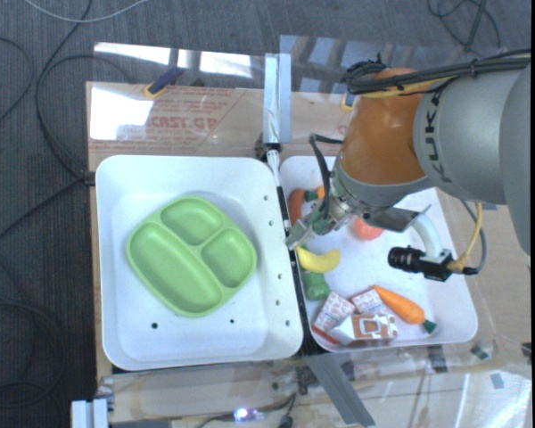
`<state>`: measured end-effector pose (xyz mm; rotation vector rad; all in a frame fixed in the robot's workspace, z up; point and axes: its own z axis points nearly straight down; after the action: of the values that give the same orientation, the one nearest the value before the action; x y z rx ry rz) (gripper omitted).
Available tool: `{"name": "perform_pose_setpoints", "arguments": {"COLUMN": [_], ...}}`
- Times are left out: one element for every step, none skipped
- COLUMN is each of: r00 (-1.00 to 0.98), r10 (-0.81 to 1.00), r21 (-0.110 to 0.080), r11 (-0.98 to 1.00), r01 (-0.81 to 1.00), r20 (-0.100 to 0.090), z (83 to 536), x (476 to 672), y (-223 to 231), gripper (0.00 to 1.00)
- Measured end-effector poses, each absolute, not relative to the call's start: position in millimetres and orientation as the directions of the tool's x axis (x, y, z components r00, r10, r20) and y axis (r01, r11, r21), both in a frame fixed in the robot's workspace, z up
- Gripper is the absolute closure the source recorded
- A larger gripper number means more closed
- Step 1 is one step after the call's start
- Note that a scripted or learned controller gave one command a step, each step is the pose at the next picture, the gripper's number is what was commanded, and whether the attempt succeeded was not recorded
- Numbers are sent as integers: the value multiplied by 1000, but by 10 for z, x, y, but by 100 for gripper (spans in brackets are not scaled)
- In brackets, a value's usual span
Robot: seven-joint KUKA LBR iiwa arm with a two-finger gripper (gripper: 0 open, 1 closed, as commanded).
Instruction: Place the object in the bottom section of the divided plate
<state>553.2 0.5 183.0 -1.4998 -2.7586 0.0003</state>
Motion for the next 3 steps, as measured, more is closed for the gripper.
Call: {"name": "perform_pose_setpoints", "arguments": {"r00": [-696, -781, -875], "r10": [718, 624, 485], "r21": [-1, -2, -1], "r11": [696, 781, 875], "r01": [718, 624, 485], "r20": [1, 2, 2], "z": [1830, 1372, 1334], "x": [5518, 5575, 5294], "y": [627, 1222, 1447], "gripper": [100, 100, 100]}}
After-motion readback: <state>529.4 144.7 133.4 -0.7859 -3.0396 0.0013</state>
